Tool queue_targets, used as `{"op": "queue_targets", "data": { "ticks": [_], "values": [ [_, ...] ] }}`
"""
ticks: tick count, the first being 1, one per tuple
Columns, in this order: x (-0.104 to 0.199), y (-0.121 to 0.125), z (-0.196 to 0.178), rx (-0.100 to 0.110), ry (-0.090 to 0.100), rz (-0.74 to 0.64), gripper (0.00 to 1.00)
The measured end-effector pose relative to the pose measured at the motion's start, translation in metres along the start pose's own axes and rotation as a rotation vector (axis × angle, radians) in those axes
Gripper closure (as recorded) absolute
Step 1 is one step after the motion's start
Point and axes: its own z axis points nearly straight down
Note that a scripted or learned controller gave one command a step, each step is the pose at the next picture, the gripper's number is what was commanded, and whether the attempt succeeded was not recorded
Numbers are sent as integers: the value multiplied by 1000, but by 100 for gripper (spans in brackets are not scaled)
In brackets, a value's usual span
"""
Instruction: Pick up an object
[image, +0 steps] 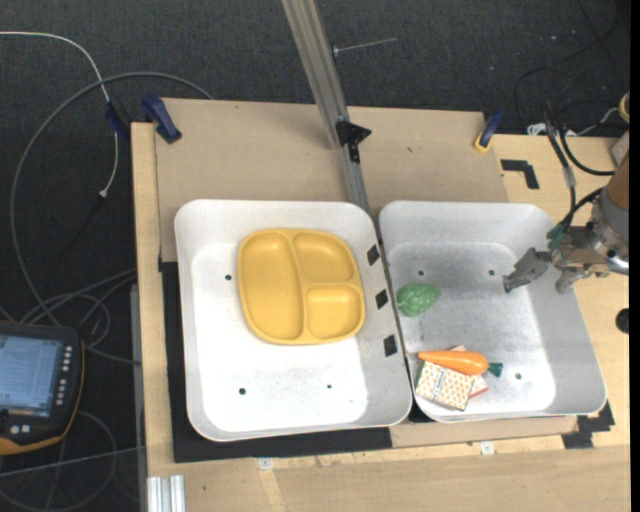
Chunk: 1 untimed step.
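The hand (545, 274) sits at the 3 o'clock edge of the right bin (520, 225), fingers spread wide and holding nothing. From it the nearest candidates lie toward 7 to 8 o'clock: the carrot (455, 361), long axis running 9 to 3 o'clock, touches the small patterned box (443, 386) at the bin's 6 o'clock edge, and the green lump (417, 298) lies apart toward 9 o'clock. Count: two bins, three loose items in the right one, one yellow divided plate (300, 285) in the left bin (205, 330).

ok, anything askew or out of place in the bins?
Mostly tidy. The carrot lies across the patterned packet at the right bin's front edge, overlapping it. The yellow tray sits slightly rotated in the left bin.
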Motion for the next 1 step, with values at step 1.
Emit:
{"op": "queue_targets", "data": {
  "ticks": [1],
  "values": [
    [0, 0, 0, 0, 0, 0, 0]
  ]
}}
